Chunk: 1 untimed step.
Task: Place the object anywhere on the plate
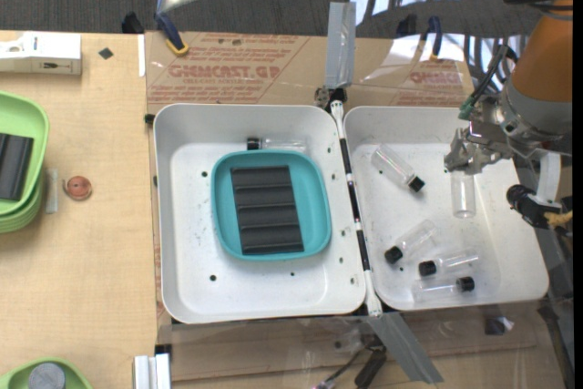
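Note:
A teal plate (pixel 314 205) with a black ridged insert (pixel 266 209) lies in the left bin (pixel 182 223). My gripper (pixel 463 158) hangs over the upper right part of the right bin (pixel 519 278). It is shut on the top end of a clear vial (pixel 464 196), which hangs straight down from the fingers with its cap end hidden between them. The held vial is well to the right of the plate, across the divider between the bins.
Several other clear vials with black caps lie in the right bin, one at the upper left (pixel 399 168) and others near the front (pixel 407 243) (pixel 446 285). Another vial (pixel 273 143) lies in the left bin just behind the plate. The arm's orange band (pixel 547 59) rises at the right.

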Tool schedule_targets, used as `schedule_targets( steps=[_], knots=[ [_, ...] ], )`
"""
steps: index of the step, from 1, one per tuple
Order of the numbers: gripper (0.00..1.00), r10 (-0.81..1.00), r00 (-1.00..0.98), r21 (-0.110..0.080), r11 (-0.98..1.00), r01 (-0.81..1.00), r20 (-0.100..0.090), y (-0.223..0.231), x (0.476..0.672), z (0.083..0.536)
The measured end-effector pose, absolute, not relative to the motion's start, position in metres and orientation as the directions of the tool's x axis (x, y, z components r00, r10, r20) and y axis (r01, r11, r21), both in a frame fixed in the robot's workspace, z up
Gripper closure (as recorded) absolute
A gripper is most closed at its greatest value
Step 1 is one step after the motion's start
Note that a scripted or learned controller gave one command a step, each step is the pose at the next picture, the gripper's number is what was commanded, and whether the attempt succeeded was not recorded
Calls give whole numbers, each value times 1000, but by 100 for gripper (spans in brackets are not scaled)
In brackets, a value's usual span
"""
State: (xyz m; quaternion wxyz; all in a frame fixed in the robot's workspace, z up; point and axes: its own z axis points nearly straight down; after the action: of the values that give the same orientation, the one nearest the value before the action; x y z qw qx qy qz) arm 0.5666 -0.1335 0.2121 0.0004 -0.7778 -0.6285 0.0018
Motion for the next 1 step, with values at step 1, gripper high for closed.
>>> schedule_targets(
  steps=[1],
  knots=[
    [100,988,156,-4,-156,988,-1,-75,551,190]
  ],
)
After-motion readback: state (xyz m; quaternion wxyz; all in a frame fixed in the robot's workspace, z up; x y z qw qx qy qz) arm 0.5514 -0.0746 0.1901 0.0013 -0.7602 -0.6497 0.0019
